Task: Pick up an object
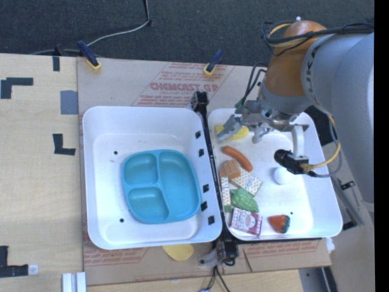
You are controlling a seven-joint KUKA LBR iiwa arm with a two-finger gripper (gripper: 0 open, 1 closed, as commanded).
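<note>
Banana [240,133] is lying under the gripper [243,128], whose fingers are spreading open and gripping nothing; the pickup is yet to happen.

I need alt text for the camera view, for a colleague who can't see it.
The arm's gripper hovers over the right bin's far corner, above a yellow object, near a hot dog, crackers and a strawberry. The left bin holds a blue divided plate.

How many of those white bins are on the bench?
2. The left bin holds a blue divided plate; the right bin holds toy food, with the gripper above its far end.
</note>
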